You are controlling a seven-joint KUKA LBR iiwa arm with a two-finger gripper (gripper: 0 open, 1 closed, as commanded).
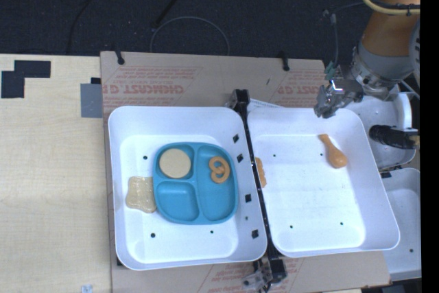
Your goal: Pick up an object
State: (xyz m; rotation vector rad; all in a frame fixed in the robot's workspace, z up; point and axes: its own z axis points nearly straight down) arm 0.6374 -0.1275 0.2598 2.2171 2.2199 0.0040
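Two white bins [312, 243] sat on cardboard [199, 82] over a pale bench [48, 182], dark floor behind. The gripper [328, 106] was too small to judge.

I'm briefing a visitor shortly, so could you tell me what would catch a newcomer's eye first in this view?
The bright blue divided plate in the left bin stands out, with a round cracker and a pretzel in its upper compartments and a pale slice of bread at its left edge. In the right bin lies an orange-brown drumstick-like toy, with the gripper above that bin's upper rim.
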